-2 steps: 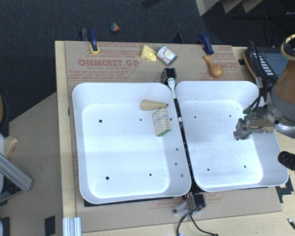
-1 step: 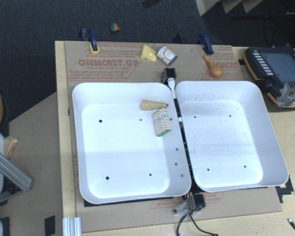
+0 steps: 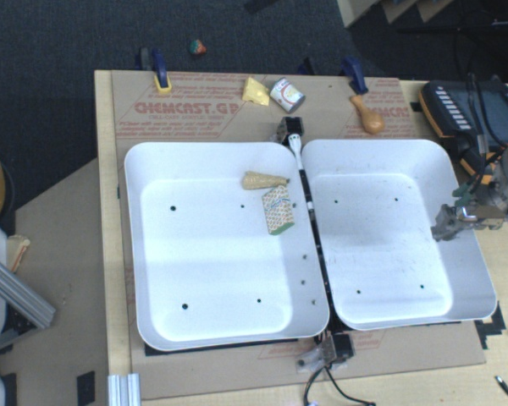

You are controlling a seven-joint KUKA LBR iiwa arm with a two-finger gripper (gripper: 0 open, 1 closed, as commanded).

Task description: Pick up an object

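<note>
From the camera above, the pincer (image 3: 447,224) hung over the right bin's (image 3: 389,303) right rim, whether wide or narrow could not be told; a tan object (image 3: 264,180) and a patterned packet (image 3: 278,209) lay touching in the left bin (image 3: 212,311).

The scene is lit evenly and rather brightly from above. The left bin (image 3: 212,311) is washed almost to pure white along its near floor, where detail is lost to glare. A soft grey shadow is cast across the floor of the right bin (image 3: 389,303). The dark carpet (image 3: 59,24) is rendered grainy and dim. Slight softness is seen throughout, and fine print on the counter (image 3: 195,108) is blurred
</note>
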